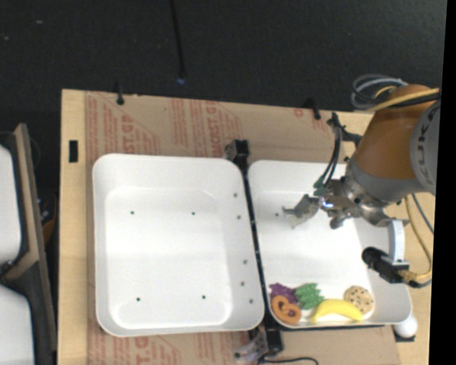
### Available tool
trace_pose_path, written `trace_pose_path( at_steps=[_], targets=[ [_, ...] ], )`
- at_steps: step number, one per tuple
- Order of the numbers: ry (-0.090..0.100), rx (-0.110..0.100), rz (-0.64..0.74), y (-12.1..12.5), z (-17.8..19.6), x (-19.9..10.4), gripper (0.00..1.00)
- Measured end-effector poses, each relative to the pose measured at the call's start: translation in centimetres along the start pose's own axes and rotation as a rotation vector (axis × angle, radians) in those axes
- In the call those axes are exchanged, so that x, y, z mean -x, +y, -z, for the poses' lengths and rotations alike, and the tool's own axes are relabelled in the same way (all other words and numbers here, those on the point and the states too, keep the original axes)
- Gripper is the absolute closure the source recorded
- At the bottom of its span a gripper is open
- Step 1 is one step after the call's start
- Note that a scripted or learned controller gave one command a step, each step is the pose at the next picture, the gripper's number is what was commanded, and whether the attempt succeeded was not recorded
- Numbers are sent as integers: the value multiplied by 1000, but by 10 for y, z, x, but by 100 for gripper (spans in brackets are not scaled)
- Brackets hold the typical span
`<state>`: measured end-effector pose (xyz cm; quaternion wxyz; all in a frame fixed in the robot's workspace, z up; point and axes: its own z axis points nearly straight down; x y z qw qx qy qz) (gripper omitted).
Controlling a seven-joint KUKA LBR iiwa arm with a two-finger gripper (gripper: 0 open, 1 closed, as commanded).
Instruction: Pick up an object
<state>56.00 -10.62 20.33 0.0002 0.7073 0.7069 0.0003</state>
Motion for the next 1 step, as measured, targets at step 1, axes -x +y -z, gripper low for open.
trace_pose_path(
  at_steps=[1],
  targets=[
    [-1,3,-1,-59,31,-3,0]
  ],
)
